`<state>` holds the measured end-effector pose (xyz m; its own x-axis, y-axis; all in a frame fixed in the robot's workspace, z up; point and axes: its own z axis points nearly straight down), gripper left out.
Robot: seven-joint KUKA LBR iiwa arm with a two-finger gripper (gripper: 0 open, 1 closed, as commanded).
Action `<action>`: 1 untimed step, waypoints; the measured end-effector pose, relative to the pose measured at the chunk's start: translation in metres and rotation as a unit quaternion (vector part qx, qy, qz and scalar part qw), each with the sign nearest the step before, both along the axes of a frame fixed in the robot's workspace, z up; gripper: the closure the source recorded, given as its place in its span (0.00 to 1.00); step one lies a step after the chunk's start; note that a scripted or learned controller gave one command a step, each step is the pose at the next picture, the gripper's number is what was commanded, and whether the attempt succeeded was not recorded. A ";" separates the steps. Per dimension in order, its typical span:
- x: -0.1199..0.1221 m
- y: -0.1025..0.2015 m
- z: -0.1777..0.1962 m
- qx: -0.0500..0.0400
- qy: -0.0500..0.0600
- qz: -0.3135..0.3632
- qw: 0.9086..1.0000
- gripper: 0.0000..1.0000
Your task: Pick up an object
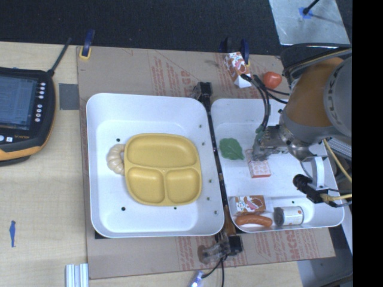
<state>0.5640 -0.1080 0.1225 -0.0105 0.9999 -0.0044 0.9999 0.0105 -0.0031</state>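
Lowest in the right bin [335,223] lies a hot dog [254,222]; end effector [261,153] touches a pink packet [260,169], grip state unclear.

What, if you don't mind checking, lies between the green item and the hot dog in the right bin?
In the camera view, a small pink packet sits between the green item and the hot dog, with a red-and-white carton just above the hot dog.
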 end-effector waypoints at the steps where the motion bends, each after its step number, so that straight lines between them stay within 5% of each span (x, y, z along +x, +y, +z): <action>1: 0.000 0.000 0.000 0.000 0.000 0.000 1.000 0.00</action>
<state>0.5639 -0.1080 0.1224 -0.0112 0.9999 -0.0048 0.9999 0.0112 -0.0033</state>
